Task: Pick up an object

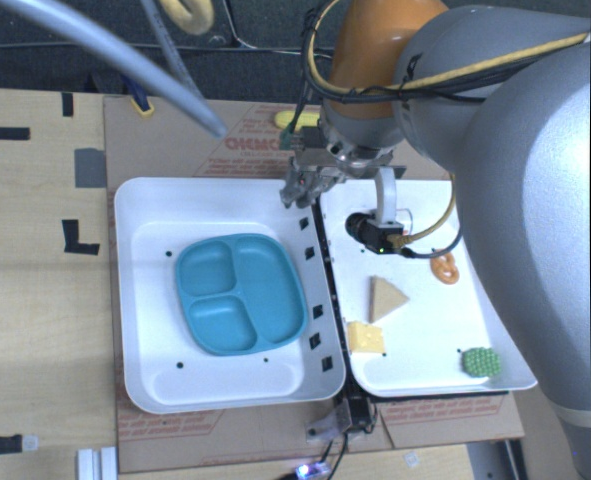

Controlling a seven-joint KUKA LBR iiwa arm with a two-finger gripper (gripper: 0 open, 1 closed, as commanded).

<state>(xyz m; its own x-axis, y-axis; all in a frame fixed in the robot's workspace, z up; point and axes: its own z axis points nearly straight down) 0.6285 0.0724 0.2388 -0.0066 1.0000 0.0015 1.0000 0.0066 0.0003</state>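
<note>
Camera view: one grey arm with an orange band point(385, 28) reaches in from the right and ends above the far end of the divide between the bins.
Bins: two shallow white plastic bins, the left bin point(145, 268) and the right bin point(425, 368), side by side and touching along their inner walls.
Plate: one light-blue plastic plate with three compartments point(240, 293), flat in the left bin, its long axis running from far-left to near-right.
Tan wedge: one tan triangular wedge point(385, 296) in the middle of the right bin, its point toward the far side, nearer the camera than the two-finger gripper point(305, 183).
Yellow block: one pale yellow square block point(366, 338), just nearer than the wedge, beside the inner wall.
Green ball: one green knobbly ball point(480, 362) in the near-right corner, well apart from the gripper.
Orange ring: one small orange ring-shaped piece point(445, 267) at the right side.
Gripper: dark fingers hang over the left bin's far-right corner, nothing seen between them; whether they are spread or closed cannot be told.
</note>
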